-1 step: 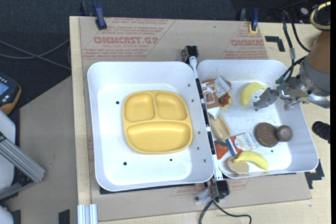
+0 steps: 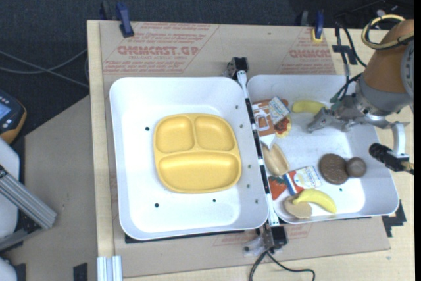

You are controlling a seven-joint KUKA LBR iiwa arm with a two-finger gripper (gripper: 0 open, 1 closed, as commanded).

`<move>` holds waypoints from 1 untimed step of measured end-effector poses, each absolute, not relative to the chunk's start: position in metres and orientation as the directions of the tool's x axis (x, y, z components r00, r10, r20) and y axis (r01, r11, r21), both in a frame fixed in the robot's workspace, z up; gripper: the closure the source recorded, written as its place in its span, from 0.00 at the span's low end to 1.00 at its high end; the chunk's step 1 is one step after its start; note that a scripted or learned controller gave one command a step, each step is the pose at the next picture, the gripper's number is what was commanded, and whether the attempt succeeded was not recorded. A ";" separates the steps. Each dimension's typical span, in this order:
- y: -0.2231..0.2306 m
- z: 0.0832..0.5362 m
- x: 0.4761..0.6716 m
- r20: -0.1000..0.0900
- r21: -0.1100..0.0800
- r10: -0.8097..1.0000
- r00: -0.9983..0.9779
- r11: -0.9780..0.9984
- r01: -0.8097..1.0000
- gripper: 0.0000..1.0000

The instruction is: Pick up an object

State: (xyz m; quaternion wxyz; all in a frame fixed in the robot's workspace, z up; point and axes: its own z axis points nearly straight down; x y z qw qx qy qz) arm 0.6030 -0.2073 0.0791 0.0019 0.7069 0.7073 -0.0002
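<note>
My gripper (image 2: 317, 124) reaches in from the right and hangs low over the upper middle of the right bin (image 2: 378, 204), with nothing visibly held. A small yellow banana-shaped piece (image 2: 306, 105) lies just above and left of it. Below it sit a brown round disc (image 2: 333, 168) and a small brown ball (image 2: 356, 167). A larger yellow banana (image 2: 316, 199) lies at the bin's front beside a tan round piece (image 2: 297, 209). Along the bin's left side are an orange-and-white packet (image 2: 270, 116), a tan bread-like piece (image 2: 275, 159) and a red-and-white packet (image 2: 293, 180).
The left bin (image 2: 131, 141) bears a yellow divided plate (image 2: 197, 153). The grey arm with its orange band (image 2: 385, 72) covers the right bin's upper right corner. A black clamp (image 2: 238, 66) sits between the bins at the back. Blue clamps (image 2: 123, 18) hold the board's far edge.
</note>
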 end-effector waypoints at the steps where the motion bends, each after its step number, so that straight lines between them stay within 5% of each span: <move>1: -0.130 0.084 0.664 -0.002 -0.004 1.000 -0.011 0.011 1.000 0.00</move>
